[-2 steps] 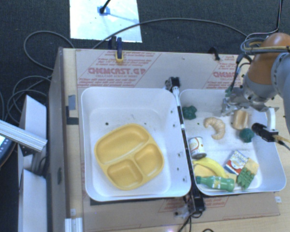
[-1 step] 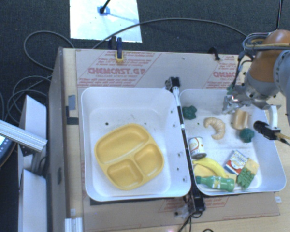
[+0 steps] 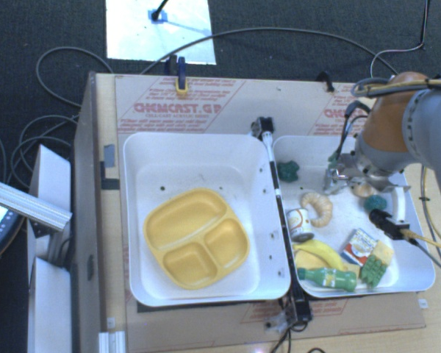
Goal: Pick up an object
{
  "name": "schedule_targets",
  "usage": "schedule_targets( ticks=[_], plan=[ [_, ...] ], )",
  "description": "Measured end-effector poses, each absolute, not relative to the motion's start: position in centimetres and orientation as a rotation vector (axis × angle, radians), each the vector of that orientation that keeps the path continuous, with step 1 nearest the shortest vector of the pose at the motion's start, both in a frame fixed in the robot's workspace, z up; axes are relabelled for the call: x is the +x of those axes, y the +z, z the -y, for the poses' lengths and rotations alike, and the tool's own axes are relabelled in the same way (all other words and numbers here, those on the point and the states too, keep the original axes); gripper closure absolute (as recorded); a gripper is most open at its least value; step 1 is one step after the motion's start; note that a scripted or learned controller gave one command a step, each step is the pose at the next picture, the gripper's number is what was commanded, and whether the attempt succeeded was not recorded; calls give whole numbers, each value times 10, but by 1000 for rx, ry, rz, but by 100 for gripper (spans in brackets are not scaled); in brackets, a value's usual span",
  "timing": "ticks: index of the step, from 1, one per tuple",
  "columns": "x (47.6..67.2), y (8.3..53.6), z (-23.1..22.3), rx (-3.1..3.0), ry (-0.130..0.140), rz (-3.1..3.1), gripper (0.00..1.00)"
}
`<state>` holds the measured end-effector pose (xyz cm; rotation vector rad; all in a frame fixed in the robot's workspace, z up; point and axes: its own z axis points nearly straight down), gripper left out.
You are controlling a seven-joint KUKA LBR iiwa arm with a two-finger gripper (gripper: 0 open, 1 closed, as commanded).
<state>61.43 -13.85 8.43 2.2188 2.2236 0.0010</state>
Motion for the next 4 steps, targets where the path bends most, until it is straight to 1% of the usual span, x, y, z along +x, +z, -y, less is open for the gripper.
schedule_targets(
  ticks=[1,2,3,4],
  plan=[
    [558,154,178,2219,1,-2219,100],
    [639,84,199,2217,1,-2225,100],
    [597,186,205,2215,3,-2219,100],
    [592,122,206,2220,0,-2223,100]
  ],
)
